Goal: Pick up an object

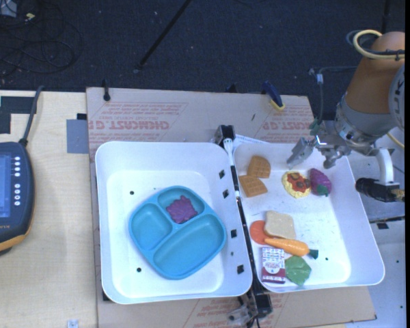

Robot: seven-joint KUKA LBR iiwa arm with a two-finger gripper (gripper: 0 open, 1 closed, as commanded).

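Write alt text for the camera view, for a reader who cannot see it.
A grey robot arm's end effector, fingers spread open and holding nothing, hovers at the far edge of the right shallow white bin, which holds toy food including an orange plastic carrot and a purple toy vegetable. The left shallow white bin holds a blue divided plastic plate.

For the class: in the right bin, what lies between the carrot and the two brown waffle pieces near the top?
In the camera view, a slice of bread lies between the carrot and the waffle pieces, with a red round piece partly under the bread's left edge.
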